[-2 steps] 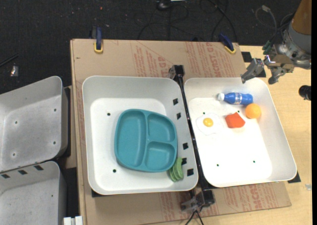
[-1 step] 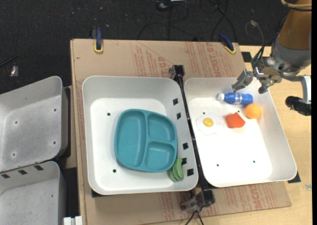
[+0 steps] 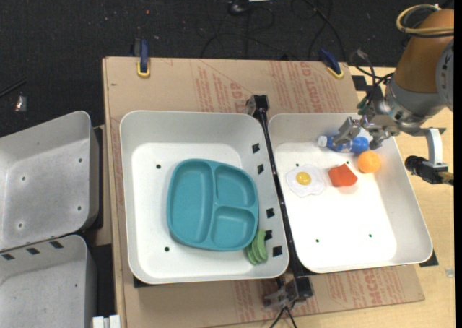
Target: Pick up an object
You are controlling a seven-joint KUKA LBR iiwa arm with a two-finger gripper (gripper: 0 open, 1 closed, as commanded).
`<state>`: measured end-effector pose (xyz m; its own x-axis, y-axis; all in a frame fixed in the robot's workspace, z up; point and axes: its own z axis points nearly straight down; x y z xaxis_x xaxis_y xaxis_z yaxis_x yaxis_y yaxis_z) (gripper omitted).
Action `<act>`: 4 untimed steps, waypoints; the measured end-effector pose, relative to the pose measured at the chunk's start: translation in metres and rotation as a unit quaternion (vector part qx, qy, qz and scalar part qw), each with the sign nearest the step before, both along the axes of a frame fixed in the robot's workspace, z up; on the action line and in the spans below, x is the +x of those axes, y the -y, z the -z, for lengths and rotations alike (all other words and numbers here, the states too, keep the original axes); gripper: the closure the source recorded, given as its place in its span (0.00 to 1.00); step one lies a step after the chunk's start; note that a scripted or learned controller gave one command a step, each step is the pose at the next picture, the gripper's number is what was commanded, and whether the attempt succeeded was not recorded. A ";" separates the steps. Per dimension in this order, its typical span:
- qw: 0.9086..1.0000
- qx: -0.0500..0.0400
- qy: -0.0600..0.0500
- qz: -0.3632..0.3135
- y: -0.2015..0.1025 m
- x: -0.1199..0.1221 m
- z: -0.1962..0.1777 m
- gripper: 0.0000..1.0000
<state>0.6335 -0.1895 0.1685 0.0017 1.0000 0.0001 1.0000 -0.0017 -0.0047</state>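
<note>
Two white bins on cardboard-topped bench (image 3: 188,81); gripper (image 3: 359,131) low over right bin (image 3: 361,240), fingers slightly parted beside blue object (image 3: 346,144), gripping nothing.

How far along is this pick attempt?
Nothing looks lifted: the fried egg toy, red piece and orange ball lie on the right bin floor. The gripper is low at the blue object near the bin's far edge; a grasp isn't discernible. Closing and lifting remain.
</note>
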 end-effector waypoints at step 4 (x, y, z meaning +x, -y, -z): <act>1.000 -0.001 0.006 -0.002 -0.002 0.009 -0.060 1.00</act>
<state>0.6425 -0.1875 0.2282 -0.0031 1.0000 -0.0026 1.0000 0.0032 0.0082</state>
